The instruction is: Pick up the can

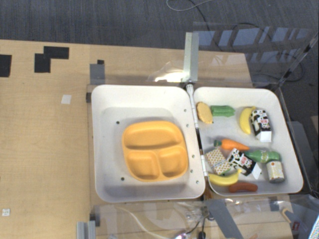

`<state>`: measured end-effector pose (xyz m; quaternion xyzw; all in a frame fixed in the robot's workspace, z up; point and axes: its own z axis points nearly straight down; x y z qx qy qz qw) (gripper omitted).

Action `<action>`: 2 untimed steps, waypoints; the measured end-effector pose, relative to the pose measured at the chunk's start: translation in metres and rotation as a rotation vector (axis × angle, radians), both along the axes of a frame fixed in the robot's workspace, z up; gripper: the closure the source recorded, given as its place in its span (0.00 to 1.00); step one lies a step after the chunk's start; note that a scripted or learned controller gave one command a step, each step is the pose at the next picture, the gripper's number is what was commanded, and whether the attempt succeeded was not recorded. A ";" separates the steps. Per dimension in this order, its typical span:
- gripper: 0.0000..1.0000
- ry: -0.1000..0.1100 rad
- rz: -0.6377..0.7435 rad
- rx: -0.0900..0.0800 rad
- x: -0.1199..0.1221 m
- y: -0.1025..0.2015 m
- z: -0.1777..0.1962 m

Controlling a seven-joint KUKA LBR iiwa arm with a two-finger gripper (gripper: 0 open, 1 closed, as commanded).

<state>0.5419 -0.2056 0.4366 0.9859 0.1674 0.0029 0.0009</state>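
The wooden surface [45, 148] carries two white bins side by side. The left bin [104, 113] holds a big orange divided tray [154, 151]. The right bin [279, 103] is crowded: two bananas, one far [244, 121] and one near [223, 179], cow-print cartons [260, 123], a carrot [233, 145] and a green bottle [263, 157]. The can [275, 172] stands in that bin's near right corner, the bottle just beyond it and a carton [242, 162] close on its left. No tool is in sight, so I cannot tell its state.

Two bananas [245, 120] [223, 179], two milk cartons [260, 125] [243, 163], one can [275, 172], one carrot [233, 145], one tray [154, 150].
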 end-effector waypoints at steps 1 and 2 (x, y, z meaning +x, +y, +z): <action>1.00 0.002 0.187 -0.001 -0.055 0.000 -0.012; 1.00 0.001 -0.131 0.001 -0.054 0.000 0.000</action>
